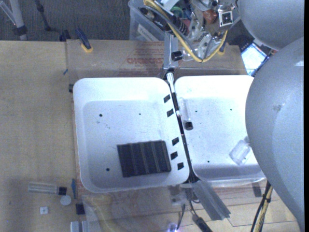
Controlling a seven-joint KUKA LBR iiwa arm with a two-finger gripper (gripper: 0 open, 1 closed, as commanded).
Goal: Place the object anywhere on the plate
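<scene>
A pale tan wooden bench top [34, 110] filled the left side of the view, with a sheet of brown printed cardboard [120, 57] lying on it at the back. Beyond the bench edge lay dark grey carpeted floor [72, 8], where a white metal stand leg [14, 8] rose at the far left. A clear plastic crate crammed with coloured cables [154, 13] sat behind the bench. Lighting was even and soft.

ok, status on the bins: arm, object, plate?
Gripper up over the back end of the divider, carrying nothing visible. Clear object lying in right bin. Dark ribbed plate in left bin, nothing on it.
</scene>
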